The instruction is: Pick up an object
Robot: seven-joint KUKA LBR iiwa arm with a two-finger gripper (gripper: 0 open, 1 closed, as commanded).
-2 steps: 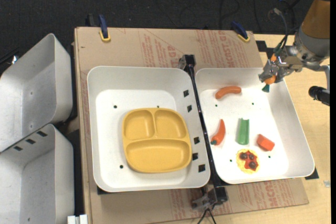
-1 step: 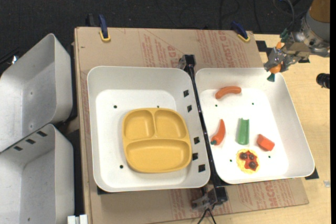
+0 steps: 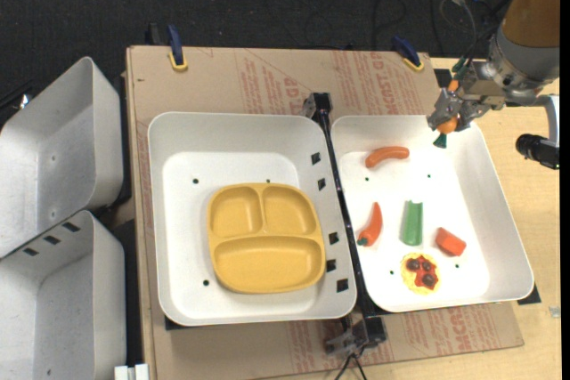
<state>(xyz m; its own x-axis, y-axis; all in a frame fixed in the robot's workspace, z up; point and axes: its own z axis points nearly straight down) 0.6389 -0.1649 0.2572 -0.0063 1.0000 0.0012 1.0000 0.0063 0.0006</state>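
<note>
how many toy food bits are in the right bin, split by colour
Orange-red: 3, the sausage, the chilli pepper and the small wedge
Green: 1, the green stick
Yellow with dark red topping: 1, the little pizza
Total: 5 lying in the right bin

A small orange and green piece also sits up at the gripper, over the bin's far edge; I left it out.

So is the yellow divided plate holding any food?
Empty. The yellow plate in the left bin shows three bare compartments.

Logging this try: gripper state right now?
Gripper: shut on a small orange toy carrot with a green tip, above the right white bin's far rim.
</note>
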